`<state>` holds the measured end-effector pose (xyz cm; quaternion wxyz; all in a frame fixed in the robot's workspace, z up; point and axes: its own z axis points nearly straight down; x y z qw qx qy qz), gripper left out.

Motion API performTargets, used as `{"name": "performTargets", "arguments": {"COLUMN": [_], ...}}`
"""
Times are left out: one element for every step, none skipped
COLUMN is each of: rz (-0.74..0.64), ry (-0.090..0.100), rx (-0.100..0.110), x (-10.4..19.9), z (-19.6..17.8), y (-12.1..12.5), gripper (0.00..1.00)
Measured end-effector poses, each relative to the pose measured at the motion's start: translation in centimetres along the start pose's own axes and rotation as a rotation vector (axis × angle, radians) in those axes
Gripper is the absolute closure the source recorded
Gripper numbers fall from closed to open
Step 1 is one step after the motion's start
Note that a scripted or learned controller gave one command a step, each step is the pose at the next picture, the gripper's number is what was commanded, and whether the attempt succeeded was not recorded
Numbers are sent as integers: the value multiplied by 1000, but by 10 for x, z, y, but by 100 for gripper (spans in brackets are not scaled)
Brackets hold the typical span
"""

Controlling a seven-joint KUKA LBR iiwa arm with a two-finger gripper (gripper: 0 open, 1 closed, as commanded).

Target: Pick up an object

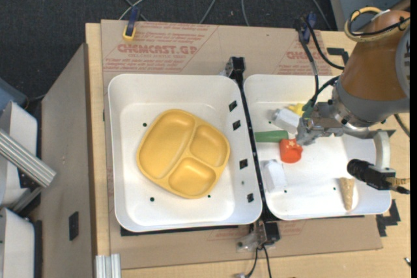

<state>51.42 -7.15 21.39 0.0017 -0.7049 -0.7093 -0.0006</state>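
The gripper [303, 133] hangs low in the right bin [326, 205], its dark fingers pointing toward the bin's left half, and from this slant I cannot tell whether they are open or closed. Just below its tip sits an orange-red piece [291, 152], close enough that it may be touching, though nothing is seen clamped between the fingers. To the left of that piece lies a green stick [270, 136], and above it a grey-white block [285, 119] with a bit of yellow [296, 109] beside it, partly hidden by the gripper. Lower down, near the bin's left wall, lies a white block [273, 174]. Toward the bin's lower right corner a tan cone [348, 193] lies near a black fitting [369, 174] of the arm [374, 71], which reaches in from the right. The left bin [124, 140] holds a yellow tray [184, 153] with three compartments, lying flat near its middle.
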Motion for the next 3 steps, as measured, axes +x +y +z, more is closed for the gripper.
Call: {"name": "performTargets", "arguments": {"rz": [0, 0, 0], "ry": [-1, -1, -1], "rx": [-3, -2, -2], "x": [53, 105, 154], "z": [-13, -21, -26], "y": [-3, -10, -13], "gripper": [100, 100, 100]}}
